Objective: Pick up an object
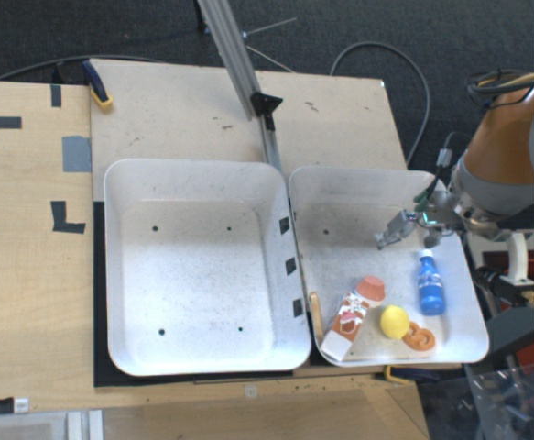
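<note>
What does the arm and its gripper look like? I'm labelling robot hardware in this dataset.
The arm is grey with a broad orange band above the wrist. Its gripper is small, metallic grey with two thin fingers, and a green spot shows near the wrist.

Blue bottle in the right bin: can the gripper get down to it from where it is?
Probably yes. The gripper hovers just up-left of the blue bottle, nothing lies between them, and the yellow ball sits apart from it.

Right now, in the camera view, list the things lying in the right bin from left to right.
Wooden stick → white tube with orange cap → yellow ball → orange pretzel-shaped piece → blue bottle.
</note>
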`<action>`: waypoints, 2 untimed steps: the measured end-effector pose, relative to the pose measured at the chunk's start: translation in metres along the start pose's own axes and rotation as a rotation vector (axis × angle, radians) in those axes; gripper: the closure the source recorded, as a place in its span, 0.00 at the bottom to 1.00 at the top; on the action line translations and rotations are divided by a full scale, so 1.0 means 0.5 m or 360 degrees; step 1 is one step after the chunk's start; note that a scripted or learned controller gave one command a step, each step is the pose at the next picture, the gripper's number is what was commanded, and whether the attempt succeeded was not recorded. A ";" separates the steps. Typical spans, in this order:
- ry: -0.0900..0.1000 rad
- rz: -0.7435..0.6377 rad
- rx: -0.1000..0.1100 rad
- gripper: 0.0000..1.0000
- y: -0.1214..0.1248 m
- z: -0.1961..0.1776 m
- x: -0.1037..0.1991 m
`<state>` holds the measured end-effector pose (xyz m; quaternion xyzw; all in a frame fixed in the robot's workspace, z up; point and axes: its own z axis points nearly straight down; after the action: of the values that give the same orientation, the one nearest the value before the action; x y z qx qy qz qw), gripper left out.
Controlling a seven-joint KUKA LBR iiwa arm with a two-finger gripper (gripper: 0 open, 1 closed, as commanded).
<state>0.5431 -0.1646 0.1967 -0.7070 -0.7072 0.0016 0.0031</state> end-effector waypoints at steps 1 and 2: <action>-0.0002 -0.0002 -0.0007 0.00 0.002 -0.005 0.000; -0.0003 -0.0001 0.0001 0.00 0.016 0.112 -0.008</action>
<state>0.5506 -0.1683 0.1405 -0.7068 -0.7074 0.0024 0.0027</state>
